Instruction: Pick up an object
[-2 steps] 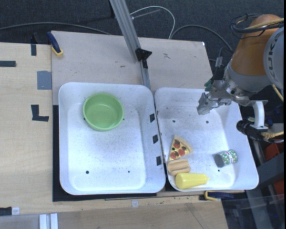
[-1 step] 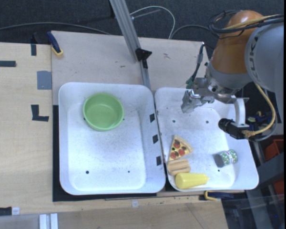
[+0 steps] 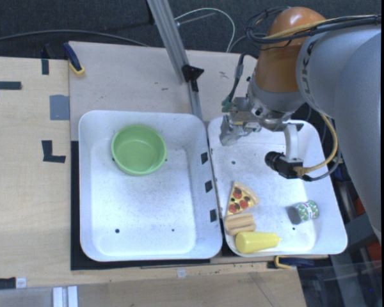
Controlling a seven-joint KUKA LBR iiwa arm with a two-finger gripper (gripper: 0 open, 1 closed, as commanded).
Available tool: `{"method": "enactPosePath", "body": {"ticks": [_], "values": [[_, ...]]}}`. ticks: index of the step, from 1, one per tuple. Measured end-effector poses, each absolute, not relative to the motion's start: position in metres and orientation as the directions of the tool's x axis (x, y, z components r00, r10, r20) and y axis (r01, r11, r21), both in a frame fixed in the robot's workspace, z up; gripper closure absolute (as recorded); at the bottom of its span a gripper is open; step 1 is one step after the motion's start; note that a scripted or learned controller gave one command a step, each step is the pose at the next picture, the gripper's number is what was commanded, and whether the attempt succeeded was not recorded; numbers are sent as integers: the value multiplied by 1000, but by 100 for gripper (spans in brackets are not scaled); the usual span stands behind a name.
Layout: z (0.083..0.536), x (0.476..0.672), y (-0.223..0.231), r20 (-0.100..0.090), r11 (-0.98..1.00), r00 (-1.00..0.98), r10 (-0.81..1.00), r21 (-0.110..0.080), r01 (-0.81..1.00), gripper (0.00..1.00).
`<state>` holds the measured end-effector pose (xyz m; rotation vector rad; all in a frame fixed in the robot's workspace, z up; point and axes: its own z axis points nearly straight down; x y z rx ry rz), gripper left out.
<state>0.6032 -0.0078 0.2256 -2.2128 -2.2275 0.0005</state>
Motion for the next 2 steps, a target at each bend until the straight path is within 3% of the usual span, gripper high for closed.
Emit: {"method": "enactPosePath", "body": {"ticks": [2], "values": [[214, 620, 95, 1, 7, -7, 1000, -1, 1000, 100]]}}
